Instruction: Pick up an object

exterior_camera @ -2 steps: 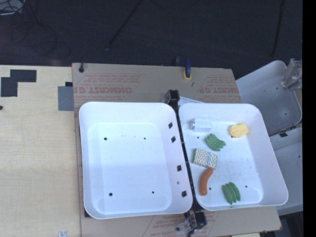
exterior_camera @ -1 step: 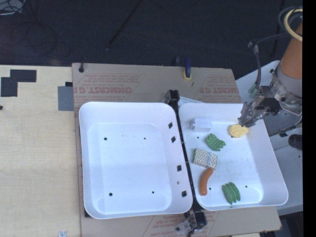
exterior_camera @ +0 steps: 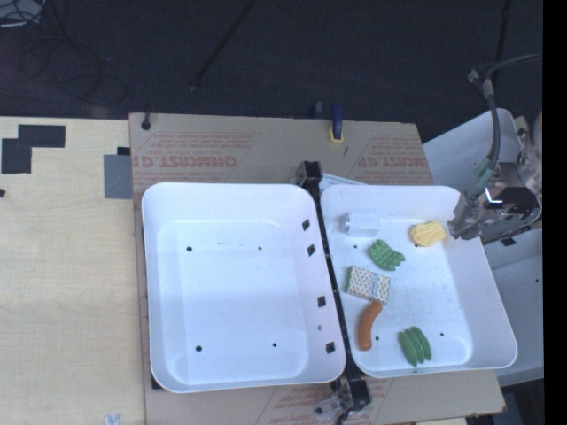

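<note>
Yellow corn-looking toy point(exterior_camera: 429, 234) sits in the right bin point(exterior_camera: 483, 304), just beside the gripper point(exterior_camera: 464, 224) on its left, near that bin's far right corner. Honestly can't tell if it's being touched. Gripper hangs over the bin's right rim and I can't tell how it's set, too dark and blurry there. Further left of the gripper there's a green leafy piece point(exterior_camera: 386, 255), then a patterned square block point(exterior_camera: 368, 283), an orange sausage point(exterior_camera: 368, 324) and another green piece point(exterior_camera: 414, 344) toward the near side. Left bin point(exterior_camera: 230, 290) sits well apart.
</note>
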